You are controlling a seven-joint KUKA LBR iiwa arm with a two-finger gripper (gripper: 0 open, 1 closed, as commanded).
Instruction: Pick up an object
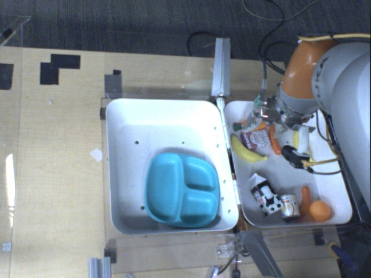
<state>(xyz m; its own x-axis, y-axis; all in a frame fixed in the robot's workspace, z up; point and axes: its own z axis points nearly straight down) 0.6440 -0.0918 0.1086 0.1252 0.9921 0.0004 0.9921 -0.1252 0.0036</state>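
while the arm (324, 80) bends low, its claw (268, 119) meets the right bin's (342, 213) clutter.

pale wooden table (52, 172), seen from above at a slant. two shallow white bins resting on it side by side, nearly touching: left bin (124, 126) and right bin (342, 204), parted by a metal rail (221, 68) running toward the far edge. black tape marks (58, 67) stuck flat near the far left corner. small metal bracket (113, 84) just beyond the left bin's far corner. dark floor (116, 10) behind the table.
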